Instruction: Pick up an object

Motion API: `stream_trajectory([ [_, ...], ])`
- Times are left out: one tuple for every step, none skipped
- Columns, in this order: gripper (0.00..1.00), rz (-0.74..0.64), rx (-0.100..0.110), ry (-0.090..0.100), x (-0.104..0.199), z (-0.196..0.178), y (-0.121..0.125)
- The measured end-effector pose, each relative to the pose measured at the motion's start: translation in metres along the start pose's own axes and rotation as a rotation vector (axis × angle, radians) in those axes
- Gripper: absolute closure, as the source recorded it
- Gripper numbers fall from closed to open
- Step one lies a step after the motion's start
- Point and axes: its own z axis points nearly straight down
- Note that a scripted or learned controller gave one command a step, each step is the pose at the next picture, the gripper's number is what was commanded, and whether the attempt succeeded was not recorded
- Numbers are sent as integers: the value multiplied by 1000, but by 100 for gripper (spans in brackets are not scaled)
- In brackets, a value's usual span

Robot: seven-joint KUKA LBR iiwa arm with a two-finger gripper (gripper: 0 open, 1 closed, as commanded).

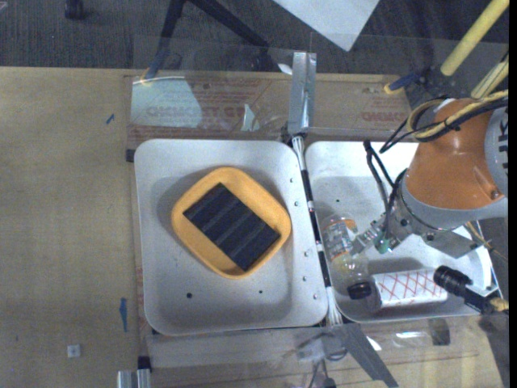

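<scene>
The arm (452, 168) was seen reaching in from the right of the frame over the right bin (339, 164), its gripper (373, 239) lowered just beside a clear plastic bottle (343, 241) lying near that bin's left wall. Whether the tool was open or closed could not be told. A white tube with a red lattice pattern (401, 288) was laid along the bin's lower edge. In the left bin (161, 297), a yellow dish with a dark ribbed insert (230, 231) was placed centrally
</scene>
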Motion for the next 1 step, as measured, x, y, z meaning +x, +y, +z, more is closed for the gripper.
stream_trajectory([
  [100,-5,-1,-1,30,0,37],
])
